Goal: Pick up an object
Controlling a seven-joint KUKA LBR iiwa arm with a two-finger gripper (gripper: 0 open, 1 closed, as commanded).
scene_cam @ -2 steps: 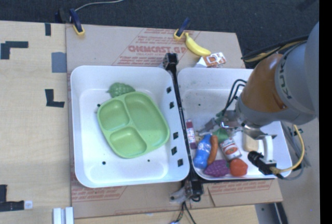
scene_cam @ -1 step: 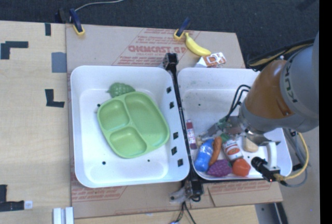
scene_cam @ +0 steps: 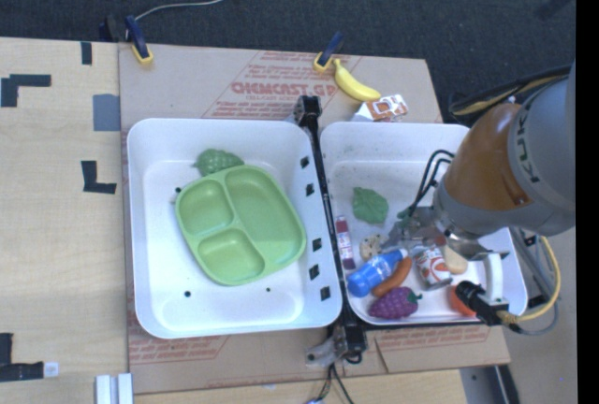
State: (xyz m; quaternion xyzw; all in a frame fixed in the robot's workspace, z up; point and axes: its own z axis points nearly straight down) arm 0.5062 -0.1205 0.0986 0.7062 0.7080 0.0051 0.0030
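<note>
Clustered in the lower part of the right bin [scene_cam: 393, 136]: a blue bottle [scene_cam: 372, 273], an orange carrot-like piece [scene_cam: 400, 272] touching it, a purple grape bunch [scene_cam: 393, 303] just below, a small red-and-white can [scene_cam: 431, 268] beside those, a green leafy piece [scene_cam: 370, 204] a little higher, and a thin dark stick-like item [scene_cam: 343, 239] near the divider. Any of these could serve as the object to pick up. None lifted clear of the bin floor as far as visible.

Low over the right side of that cluster, the gripper [scene_cam: 440, 248], hanging from the grey arm [scene_cam: 524, 168] with its orange band at right of frame. Close to the can and a pale object [scene_cam: 456, 255], possibly touching. Hidden by the wrist and cabling, so impossible to tell whether the fingers are wide, narrow, or closed on anything. Judged as mid-attempt: descent done or nearly so, with a confirmed grasp and lift left.

Further left, in the left bin [scene_cam: 140, 206]: a green divided tray [scene_cam: 241, 224], tilted, with a darker green leafy item [scene_cam: 217, 160] at its upper edge. At upper centre of frame, outside the bins on the cardboard [scene_cam: 271, 89] covering the tabletop: a yellow banana [scene_cam: 354, 85] and a small packet [scene_cam: 386, 108].
</note>
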